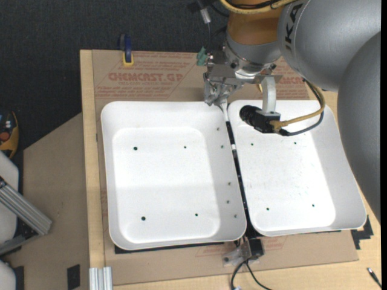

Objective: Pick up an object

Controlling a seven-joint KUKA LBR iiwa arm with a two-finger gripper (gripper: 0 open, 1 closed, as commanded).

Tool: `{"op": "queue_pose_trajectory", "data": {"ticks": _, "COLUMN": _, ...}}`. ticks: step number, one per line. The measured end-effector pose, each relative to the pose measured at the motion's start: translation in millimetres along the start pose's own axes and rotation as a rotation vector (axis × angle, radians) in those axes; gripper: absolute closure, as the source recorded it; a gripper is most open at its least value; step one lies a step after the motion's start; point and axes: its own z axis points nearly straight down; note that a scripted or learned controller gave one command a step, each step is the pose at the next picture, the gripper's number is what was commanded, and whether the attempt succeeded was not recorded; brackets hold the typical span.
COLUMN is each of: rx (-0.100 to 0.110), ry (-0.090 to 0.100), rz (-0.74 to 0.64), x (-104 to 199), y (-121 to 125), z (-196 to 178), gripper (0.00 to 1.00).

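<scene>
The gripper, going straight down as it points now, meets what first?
Likely the far-corner rim of the left-hand bin, beside the right-hand bin; the gripper hangs above it, though depth is unclear.

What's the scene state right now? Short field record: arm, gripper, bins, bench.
arm: grey with an orange band, reaching in from the view's right
gripper: at the far rims, where the two bins meet
left bin: white, shallow, small dark dots on its floor
right bin: white, rim against the left bin
board: brown, under both bins
clamp: blue and yellow, on the board's far edge
</scene>
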Motion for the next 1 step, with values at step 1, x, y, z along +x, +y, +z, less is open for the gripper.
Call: {"op": "queue_pose_trajectory", "data": {"ticks": 1, "rx": -0.006, "ry": -0.001, "rz": 0.005, "x": -17.1, "y": -19.3, "z": -17.2, "gripper": 1.00}}
